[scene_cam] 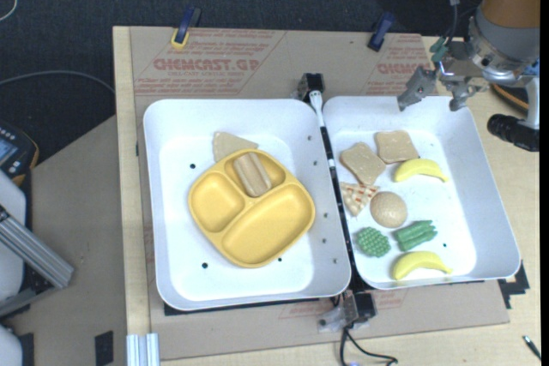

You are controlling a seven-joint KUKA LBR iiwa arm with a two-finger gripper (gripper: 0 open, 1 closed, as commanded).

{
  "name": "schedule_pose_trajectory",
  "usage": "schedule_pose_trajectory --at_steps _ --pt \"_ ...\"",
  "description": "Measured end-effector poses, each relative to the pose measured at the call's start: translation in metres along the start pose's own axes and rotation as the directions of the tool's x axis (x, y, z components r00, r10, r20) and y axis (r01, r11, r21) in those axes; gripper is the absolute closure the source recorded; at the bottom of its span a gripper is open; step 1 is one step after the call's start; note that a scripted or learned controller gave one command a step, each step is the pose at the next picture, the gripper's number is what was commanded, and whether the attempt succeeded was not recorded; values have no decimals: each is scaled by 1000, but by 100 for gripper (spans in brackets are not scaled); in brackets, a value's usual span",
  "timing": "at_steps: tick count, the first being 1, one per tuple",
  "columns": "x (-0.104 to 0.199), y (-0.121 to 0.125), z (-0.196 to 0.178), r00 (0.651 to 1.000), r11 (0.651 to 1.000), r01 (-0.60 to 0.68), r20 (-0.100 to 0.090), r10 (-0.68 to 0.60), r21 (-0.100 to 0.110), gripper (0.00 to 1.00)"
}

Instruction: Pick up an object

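Claw hovering at the right bin's far edge, toy food below

The spread, empty claw (437,90) hangs over the far rim of the right white plastic bin (489,210). The nearest curved yellow plastic banana (419,171) lies with its long axis across the bin, tips pointing down, beside two tan bread slices (377,154), with bare floor toward the right wall.

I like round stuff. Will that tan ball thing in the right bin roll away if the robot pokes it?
Probably: the tan ball looks round and smooth, so a poke could roll it. The pizza slice and broccoli beside it may stop it.
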State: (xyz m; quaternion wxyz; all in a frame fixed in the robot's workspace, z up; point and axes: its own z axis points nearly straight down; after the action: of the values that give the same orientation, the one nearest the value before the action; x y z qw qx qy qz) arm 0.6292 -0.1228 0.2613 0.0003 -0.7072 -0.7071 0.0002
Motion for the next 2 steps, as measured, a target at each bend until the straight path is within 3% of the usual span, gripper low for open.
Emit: schedule_pose_trajectory --at_steps 1,2 --pt "11 -63 154 1000 1000 -2 -5 2 17 0" --pt "24 -91 135 1000 1000 -1 -2 1 4 0"
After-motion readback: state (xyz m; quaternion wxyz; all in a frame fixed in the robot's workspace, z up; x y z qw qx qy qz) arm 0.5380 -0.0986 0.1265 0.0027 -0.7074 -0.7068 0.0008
